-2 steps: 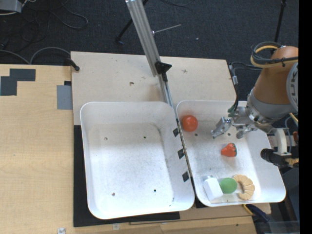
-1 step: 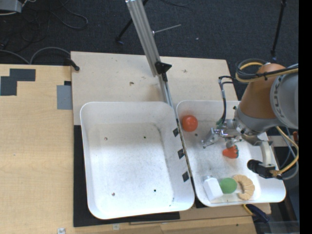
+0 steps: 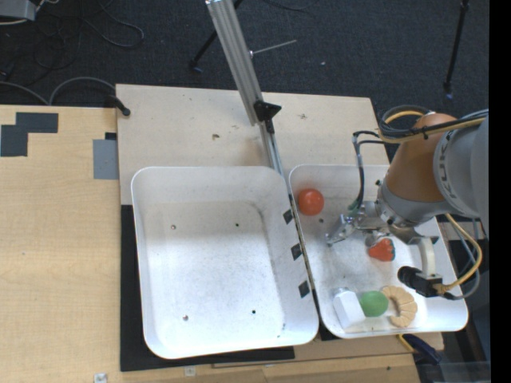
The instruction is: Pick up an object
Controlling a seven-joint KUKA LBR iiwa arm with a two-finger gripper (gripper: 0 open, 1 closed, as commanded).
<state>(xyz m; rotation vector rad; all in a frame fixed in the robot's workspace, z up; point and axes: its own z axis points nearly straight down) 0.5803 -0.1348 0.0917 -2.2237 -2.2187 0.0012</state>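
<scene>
While the arm [image 3: 435, 170] leans in from the right over the right bin [image 3: 455, 319], its gripper [image 3: 345, 228] hangs low near the bin's middle; whether its fingers are spread or closed I cannot tell, and nothing shows between them. An orange-red ball [image 3: 310, 201] lies at the bin's upper left, near the divider, apart from the gripper. A red object [image 3: 382, 250] sits just right of the gripper, beside the wrist. Along the near edge lie a white block [image 3: 346, 306], a green ball [image 3: 372, 303] touching it, and a tan ridged piece [image 3: 402, 305] whose long axis runs roughly top to bottom. The round things show no heading. The left bin [image 3: 160, 190] stands alongside.
</scene>
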